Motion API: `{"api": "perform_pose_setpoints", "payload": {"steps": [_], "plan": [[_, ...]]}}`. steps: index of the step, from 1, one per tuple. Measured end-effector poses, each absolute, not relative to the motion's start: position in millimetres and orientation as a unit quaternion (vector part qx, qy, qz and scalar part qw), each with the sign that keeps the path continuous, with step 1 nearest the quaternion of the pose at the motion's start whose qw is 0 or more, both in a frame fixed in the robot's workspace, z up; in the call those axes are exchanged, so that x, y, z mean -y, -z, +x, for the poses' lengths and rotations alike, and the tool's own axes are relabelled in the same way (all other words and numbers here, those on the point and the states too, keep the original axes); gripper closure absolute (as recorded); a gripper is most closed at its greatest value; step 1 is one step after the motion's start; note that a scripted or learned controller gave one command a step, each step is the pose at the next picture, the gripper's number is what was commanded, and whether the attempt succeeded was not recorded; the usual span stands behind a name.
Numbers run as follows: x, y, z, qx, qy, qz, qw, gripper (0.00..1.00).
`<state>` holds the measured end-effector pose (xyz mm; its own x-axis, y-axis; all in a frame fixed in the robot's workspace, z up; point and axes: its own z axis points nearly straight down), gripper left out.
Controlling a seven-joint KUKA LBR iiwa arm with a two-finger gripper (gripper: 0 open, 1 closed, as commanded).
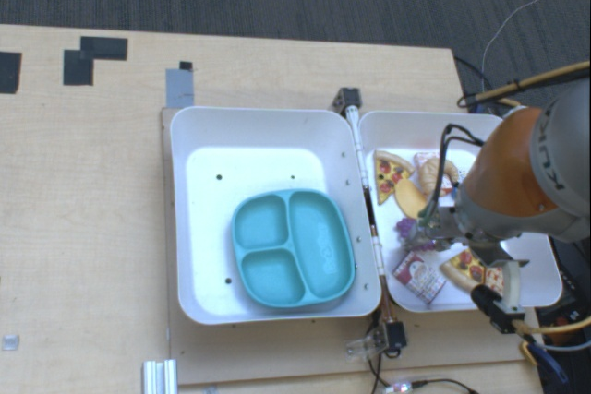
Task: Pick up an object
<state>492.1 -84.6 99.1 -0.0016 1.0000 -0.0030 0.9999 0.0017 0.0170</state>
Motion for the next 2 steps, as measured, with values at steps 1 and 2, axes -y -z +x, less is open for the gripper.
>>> {"api": "perform_pose_setpoints", "payload": {"steps": [1,2], "plan": [[10,-185,488.1,-0.709,-0.0024,0.705,0.001,1.0],[3,-200,487.7,-0.709,-0.0014,0.705,0.001,1.0]]}}
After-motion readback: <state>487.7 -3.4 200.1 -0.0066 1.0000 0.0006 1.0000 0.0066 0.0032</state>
